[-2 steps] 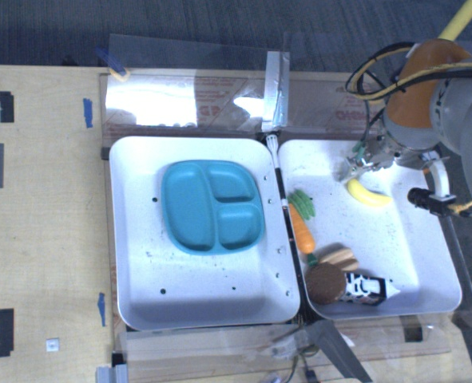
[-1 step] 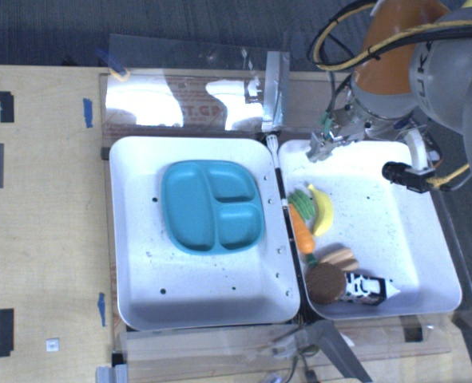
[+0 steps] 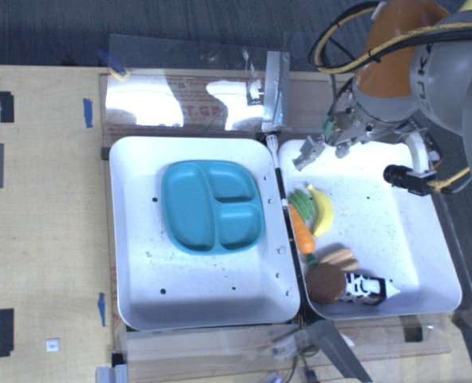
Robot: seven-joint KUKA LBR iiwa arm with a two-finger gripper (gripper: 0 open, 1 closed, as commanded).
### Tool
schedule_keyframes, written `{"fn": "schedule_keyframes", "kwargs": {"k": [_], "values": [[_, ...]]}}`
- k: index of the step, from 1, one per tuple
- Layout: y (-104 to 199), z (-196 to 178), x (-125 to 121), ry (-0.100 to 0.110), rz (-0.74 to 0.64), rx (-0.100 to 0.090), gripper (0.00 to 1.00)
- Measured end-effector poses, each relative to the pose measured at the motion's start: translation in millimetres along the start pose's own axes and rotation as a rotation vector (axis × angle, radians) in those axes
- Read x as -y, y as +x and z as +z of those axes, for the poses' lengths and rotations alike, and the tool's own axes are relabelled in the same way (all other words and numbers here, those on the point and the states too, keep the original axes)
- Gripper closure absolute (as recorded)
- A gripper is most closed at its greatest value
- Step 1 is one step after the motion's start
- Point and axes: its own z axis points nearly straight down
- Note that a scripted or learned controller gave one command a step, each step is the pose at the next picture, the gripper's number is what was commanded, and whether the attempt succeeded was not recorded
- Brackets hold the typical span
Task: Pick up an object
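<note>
Clearly, nothing was held between the fingers point(image 3: 314, 148), which were seen a little apart at the top of the right bin point(image 3: 395, 182). Just below them, the banana point(image 3: 323, 211) and carrot point(image 3: 303, 231) were squeezed together, so both might be bumped or missed.

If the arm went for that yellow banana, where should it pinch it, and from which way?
Probably across the middle of the banana, coming straight down from above. It lies flat in the right bin, curving top to bottom. Its right edge faces bare floor, while the green piece and carrot crowd its left, so that finger has little room.
</note>
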Motion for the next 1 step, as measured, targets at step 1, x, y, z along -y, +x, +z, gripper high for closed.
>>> {"fn": "schedule_keyframes", "kwargs": {"k": [1], "values": [[-3.1,0.0,55.4,0.002,-0.004,0.000,0.00]]}}
